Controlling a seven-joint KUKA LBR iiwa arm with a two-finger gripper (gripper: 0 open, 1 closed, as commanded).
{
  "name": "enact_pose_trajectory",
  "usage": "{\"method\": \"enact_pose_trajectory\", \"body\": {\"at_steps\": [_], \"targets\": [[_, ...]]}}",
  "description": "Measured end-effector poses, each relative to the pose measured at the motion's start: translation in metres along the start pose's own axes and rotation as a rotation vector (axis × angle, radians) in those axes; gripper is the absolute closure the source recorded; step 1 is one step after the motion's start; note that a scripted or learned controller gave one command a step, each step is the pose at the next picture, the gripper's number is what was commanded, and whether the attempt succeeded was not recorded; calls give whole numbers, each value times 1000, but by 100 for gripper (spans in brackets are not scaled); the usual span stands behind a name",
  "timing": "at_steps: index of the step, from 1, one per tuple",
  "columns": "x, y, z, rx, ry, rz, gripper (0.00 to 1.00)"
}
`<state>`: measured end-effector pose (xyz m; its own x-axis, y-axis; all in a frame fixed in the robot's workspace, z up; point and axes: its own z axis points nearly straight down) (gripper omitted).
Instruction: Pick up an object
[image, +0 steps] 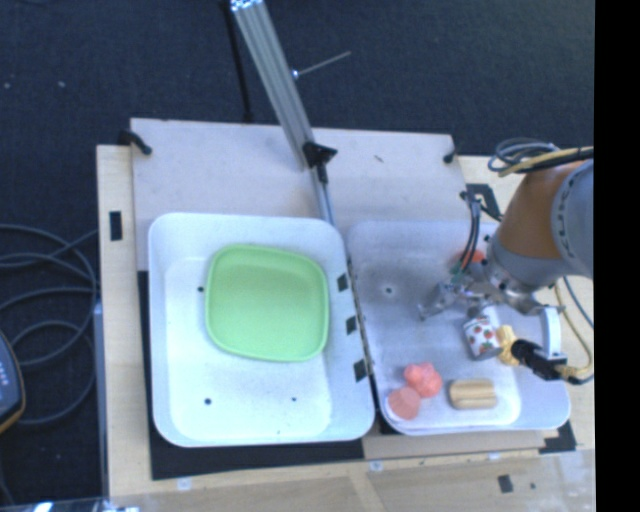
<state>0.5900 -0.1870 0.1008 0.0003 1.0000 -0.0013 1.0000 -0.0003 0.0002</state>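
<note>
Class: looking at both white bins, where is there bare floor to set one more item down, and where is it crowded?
Free: the left white bin below the square green plastic plate, and the right white bin's upper left. Crowded: its lower right, where the pink lumpy toy, pink round piece, tan bread-like block and small patterned white cup cluster by the gripper.

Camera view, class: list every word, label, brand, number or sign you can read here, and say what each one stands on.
No text can be read anywhere in this view.
The small white object with red spots in the right bin carries marks too small and blurred to tell as print.
The green plate in the left bin, the pink pieces and the tan block bear no visible lettering.
</note>
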Motion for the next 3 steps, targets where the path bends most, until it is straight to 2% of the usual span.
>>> {"method": "enact_pose_trajectory", "body": {"at_steps": [1, 3], "targets": [[0, 1, -11, -2, 1, 0, 100], [-9, -3, -98, -4, 0, 1, 100]]}}
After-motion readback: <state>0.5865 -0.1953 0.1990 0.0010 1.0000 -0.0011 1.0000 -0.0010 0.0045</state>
